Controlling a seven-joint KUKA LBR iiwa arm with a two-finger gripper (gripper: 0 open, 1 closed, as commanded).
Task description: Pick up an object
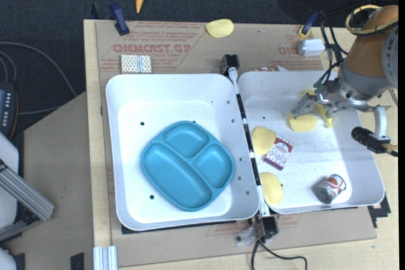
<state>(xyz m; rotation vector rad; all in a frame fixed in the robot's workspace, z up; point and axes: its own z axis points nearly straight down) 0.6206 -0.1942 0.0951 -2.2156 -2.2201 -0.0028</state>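
My gripper (319,105) hangs low over the far part of the right bin (361,155), on the grey arm with its orange band (370,41). Just in front of it and to its left, a flat yellow piece (304,122) lies on the bin floor, touching or nearly touching the gripper's tip. Near the bin's left wall lie another yellow piece (263,135), a red and white packet (278,153) and a third yellow piece (271,187). A small red and silver can (330,188) rests on its side at the front right.
The left bin (126,110) holds a blue divided plate (186,164). On the bench behind the bins lie a yellow lump (219,28), a small patterned box (136,63), a blue clip (118,19) and a white block (312,47). A black part (373,139) juts over the right bin's right side.
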